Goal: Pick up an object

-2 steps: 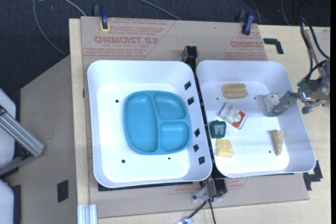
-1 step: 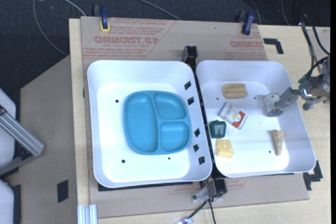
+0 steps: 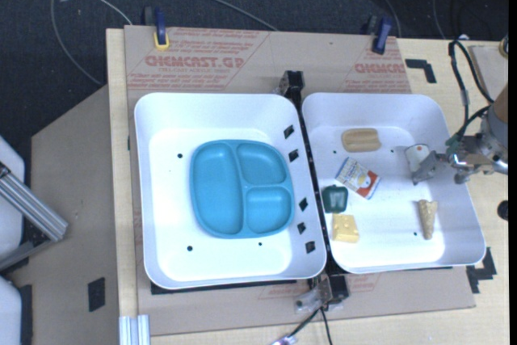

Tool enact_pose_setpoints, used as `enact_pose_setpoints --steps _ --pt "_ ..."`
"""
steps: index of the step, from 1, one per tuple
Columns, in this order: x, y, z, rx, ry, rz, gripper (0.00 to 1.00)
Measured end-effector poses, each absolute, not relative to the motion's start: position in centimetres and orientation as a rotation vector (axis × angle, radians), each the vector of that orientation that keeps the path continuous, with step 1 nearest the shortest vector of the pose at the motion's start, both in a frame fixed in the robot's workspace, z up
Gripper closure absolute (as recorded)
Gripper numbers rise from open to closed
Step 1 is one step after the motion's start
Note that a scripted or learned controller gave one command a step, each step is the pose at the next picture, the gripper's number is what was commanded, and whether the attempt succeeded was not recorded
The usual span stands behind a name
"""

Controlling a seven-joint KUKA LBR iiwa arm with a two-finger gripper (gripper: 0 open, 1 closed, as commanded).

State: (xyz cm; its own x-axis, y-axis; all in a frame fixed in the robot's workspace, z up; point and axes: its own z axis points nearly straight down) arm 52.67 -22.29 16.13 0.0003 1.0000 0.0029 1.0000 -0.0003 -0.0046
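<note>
The right bin (image 3: 452, 246) holds several small objects: a tan oval piece (image 3: 360, 140) near its back, a white, blue and red packet (image 3: 356, 176), a dark teal cup (image 3: 334, 198), a yellow block (image 3: 346, 228) and a beige cone (image 3: 426, 218). My gripper (image 3: 421, 162) reaches in from the right over the bin's right half. It is above the cone and to the right of the packet, and I see nothing held in it.
In the left bin (image 3: 157, 174) lies a blue divided plate (image 3: 241, 187). A row of black clips (image 3: 297, 178) runs along the seam between the bins. Cables (image 3: 464, 85) hang near the arm (image 3: 485, 153) at the right edge.
</note>
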Motion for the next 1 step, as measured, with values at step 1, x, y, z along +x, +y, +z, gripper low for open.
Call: enact_pose_setpoints --steps 1 --pt "53.01 -21.95 9.89 -2.211 -2.217 -0.002 0.0"
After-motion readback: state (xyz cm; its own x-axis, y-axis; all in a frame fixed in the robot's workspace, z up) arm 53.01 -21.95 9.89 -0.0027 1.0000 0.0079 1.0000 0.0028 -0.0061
